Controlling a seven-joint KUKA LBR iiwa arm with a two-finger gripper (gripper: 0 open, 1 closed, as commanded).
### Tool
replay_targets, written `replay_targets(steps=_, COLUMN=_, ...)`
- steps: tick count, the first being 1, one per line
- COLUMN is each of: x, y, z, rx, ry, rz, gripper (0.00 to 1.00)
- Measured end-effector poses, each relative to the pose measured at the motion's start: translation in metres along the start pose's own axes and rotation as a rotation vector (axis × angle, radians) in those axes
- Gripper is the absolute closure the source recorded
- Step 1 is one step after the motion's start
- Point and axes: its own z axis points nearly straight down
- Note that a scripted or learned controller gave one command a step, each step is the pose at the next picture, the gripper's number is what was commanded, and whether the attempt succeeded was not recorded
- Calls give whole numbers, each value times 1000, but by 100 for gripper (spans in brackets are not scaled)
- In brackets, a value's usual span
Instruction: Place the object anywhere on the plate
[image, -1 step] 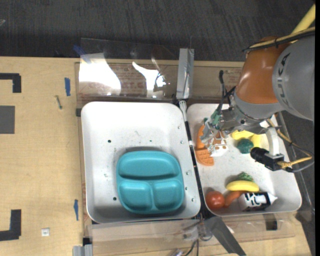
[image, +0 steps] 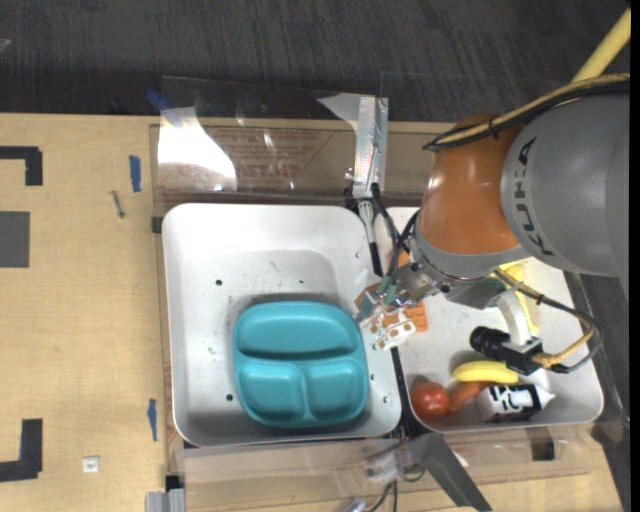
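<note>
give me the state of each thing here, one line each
teal plate: flat in the left bin, all three compartments bare
left bin: holds the plate
right bin: holds the loose items
banana: lying on its side in the right bin
red fruit: resting at the right bin's near left corner
arm: reaching over the right bin
gripper: low at the divider between bins

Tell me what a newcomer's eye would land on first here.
The teal divided plate in the left bin stands out first. Next comes the big grey arm with its orange band, looming over the right bin from the right. Below it lie a banana and a tomato.
</note>
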Motion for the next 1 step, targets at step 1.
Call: replay_targets(steps=1, x=48, y=12, z=-1, rx=-2, ry=-2, rz=-516, gripper=100)
